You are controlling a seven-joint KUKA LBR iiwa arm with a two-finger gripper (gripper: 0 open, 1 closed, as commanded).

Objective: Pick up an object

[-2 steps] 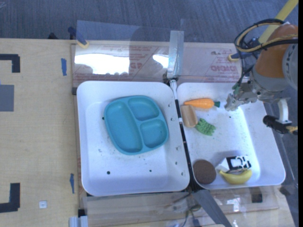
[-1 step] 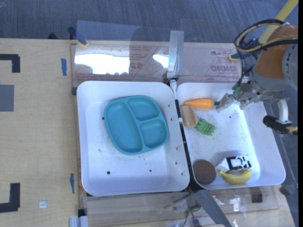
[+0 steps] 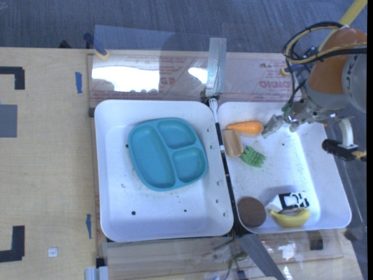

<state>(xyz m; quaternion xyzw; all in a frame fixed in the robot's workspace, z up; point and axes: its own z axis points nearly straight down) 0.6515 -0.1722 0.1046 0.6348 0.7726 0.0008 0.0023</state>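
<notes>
While the gripper [image 3: 273, 126] hangs low over the back of the right bin [image 3: 326, 209], the carrot [image 3: 245, 128] lies just beside its tip, toward the divider between the bins. Carrot long axis runs roughly parallel to the bin's back edge, thick end nearest the gripper, thin end pointing at the divider. Whether tip and carrot touch cannot be told from this angle, nor can I tell if the tool is spread or closed; nothing is visibly held.

Neighbours: a tan block [image 3: 232, 143] touches or nearly touches the carrot's thin end on the front side, against the divider. A green piece [image 3: 253, 156] sits near, toward the bin's middle. A brown disc [image 3: 252, 211] and a banana [image 3: 290, 217] with a black-and-white item [image 3: 294, 201] lie at the front edge, well apart from the tool.

Judgement: carrot is the likely target. A closing axis across the carrot, front to back, looks best; room is open on the back-wall side, tighter at the thin end. Middle of the bin floor is open for retreat.

Left bin [image 3: 111, 174] carries a blue tray [image 3: 167, 154], well apart.
</notes>
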